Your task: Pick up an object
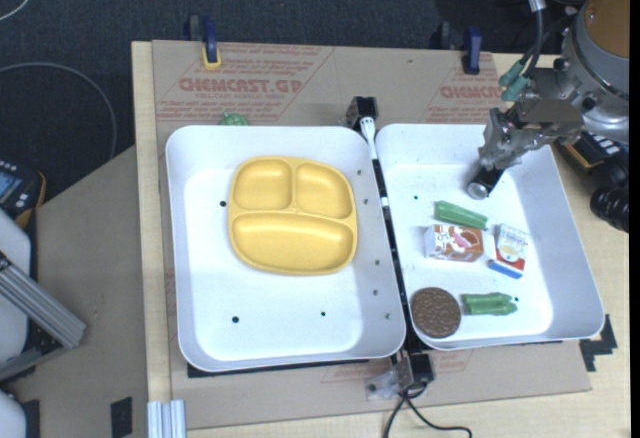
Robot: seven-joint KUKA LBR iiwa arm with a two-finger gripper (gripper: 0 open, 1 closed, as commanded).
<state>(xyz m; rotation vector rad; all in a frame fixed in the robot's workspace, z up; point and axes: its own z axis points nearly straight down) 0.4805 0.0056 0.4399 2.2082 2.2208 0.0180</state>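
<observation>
The right bin [575, 271] holds a green piece [460, 214], a red and white packet [455, 242], a small white carton with red and blue [511, 251], a brown round disc [436, 311] and a second green piece [489, 303]. My gripper [484, 183] hangs over the bin's far part, just above and right of the upper green piece. Nothing shows between its tips.
The left bin [195, 256] holds a yellow three-compartment plate [293, 214]. Blue clamps [209, 34] [472, 48] sit at the bench's far edge. A black clip [361, 111] joins the bins at the back. Bare floor lies at the right bin's upper left.
</observation>
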